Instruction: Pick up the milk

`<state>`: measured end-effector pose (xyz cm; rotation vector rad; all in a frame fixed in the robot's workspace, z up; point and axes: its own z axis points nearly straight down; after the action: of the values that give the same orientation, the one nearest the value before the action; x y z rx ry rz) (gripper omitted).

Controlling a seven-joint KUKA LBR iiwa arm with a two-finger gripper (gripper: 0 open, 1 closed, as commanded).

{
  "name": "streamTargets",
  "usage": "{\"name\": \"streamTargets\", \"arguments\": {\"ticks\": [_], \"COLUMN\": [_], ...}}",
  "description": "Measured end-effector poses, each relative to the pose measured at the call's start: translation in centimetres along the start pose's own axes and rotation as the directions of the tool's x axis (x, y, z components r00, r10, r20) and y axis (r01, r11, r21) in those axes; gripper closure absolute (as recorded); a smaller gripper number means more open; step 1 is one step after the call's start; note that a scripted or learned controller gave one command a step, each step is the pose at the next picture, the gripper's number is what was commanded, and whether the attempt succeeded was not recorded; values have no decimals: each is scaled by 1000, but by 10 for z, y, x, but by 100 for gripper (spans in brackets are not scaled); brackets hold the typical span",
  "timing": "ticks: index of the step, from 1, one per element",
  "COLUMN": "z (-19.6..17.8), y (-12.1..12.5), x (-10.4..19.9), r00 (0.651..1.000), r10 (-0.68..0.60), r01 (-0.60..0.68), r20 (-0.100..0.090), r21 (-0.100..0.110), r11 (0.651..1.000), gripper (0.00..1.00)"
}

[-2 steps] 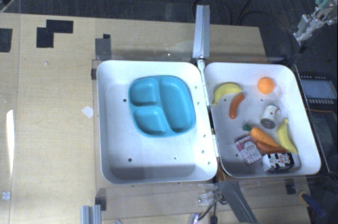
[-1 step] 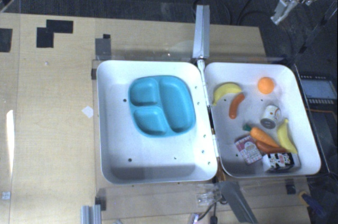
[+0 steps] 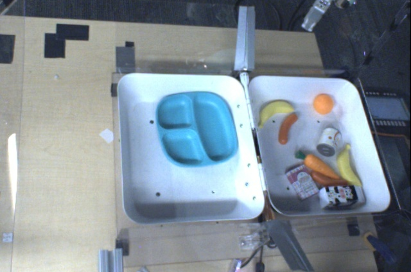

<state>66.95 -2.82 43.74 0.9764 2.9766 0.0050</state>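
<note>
Hovering well clear of the bench, the gripper (image 3: pixel 313 19) sits at approx 1 o'clock in the camera view, beyond the far edge of the right bin (image 3: pixel 369 129) and over dark floor. Can't tell how its jaws stand; too small and slanted to judge, and nothing shows between them.

The milk looks to be the small carton w/ black-and-white print (image 3: pixel 338 196), lying at approx 5 o'clock in the right bin, close to the near wall. It's crowded: a carrot (image 3: pixel 323 169) lies just at its 11 o'clock, prob touching; a red-and-white packet (image 3: pixel 300 179) just at 9 o'clock; a banana (image 3: pixel 347 165) near at 12 to 1 o'clock. A small can (image 3: pixel 328 141), an orange (image 3: pixel 323 104), a red sausage-like item (image 3: pixel 287 127) and a 2nd banana (image 3: pixel 275 110) lie farther up the bin. The left bin (image 3: pixel 138 155) holds a blue divided plate (image 3: pixel 194 126).

Step in hand, as I judge it: approach. Doing it well means coming straight down over the carton's middle, jaws wide, closing across its narrower side, i.e. the axis that avoids the carrot and the bin wall. Descend slowly; a skewed entry would likely nudge the carrot or pinch the packet instead.
</note>
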Motion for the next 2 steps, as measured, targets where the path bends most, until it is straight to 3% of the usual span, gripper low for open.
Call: {"name": "streamTargets", "arguments": {"ticks": [1, 2], "z": [-1, -1], "y": [27, 62], "x": [51, 80], "r00": [964, 782], "r10": [-267, -623], "r01": [267, 623], "r20": [0, 2], "r21": [-1, -3], "r11": [964, 782], "gripper": [100, 100]}}
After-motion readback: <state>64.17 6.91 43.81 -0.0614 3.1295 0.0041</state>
